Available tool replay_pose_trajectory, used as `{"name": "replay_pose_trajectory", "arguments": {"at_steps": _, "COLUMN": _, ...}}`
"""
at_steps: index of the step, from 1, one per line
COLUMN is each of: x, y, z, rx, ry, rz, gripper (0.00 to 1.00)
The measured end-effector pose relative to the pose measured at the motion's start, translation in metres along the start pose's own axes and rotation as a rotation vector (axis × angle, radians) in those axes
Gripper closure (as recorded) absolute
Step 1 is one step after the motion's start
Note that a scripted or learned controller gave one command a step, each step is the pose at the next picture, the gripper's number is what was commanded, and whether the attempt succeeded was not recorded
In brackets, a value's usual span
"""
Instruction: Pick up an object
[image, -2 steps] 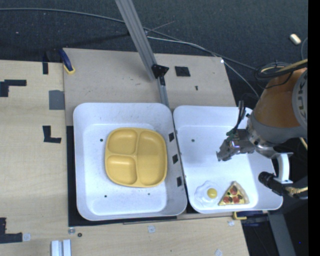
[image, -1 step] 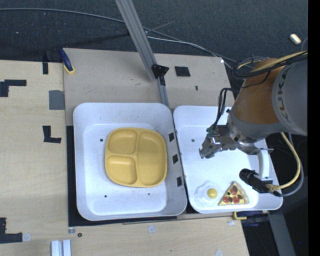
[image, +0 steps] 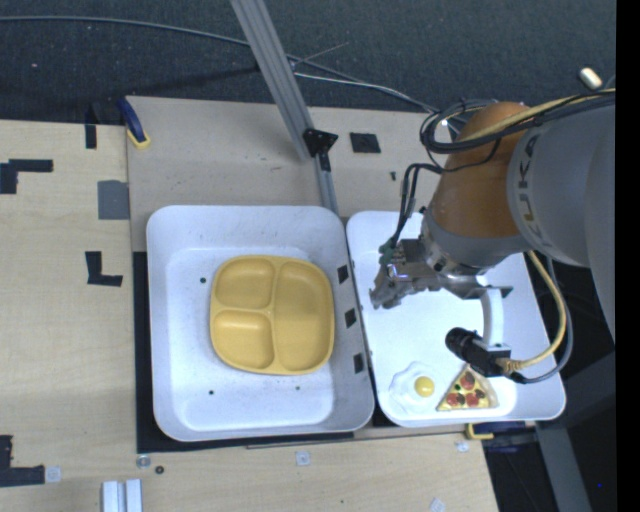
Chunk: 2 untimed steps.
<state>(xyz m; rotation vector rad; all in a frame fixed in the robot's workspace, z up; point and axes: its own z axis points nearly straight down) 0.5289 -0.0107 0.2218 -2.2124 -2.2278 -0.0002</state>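
Claw (image: 390, 285) low over right bin (image: 535, 300), near its left wall; fingers' gap too dark to judge. Nothing visibly between them. Toward the bin's near edge: fried egg (image: 413, 385), flat, glossy, round; pizza slice (image: 468, 391) just beside it, a flat wedge. Left bin (image: 165, 300): yellow tray (image: 271, 314), smooth, three-part plastic.

I see two white bins: the left bin (image: 170, 300) holds a mustard-yellow divided plate (image: 271, 314). In the right bin (image: 540, 400) lies a white fried egg (image: 414, 385) with a yellow yolk, and a pizza slice (image: 468, 390), tan-crusted with red dots and what may be green flecks. The arm (image: 520, 190) is grey with an orange band. The bench (image: 60, 330) is pale wood marked with black tape.
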Motion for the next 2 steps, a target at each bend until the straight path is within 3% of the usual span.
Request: {"name": "replay_pose_trajectory", "arguments": {"at_steps": 2, "x": 0.110, "y": 0.002, "z": -0.007, "rx": 0.001, "ry": 0.000, "rz": -0.001, "gripper": 1.00}}
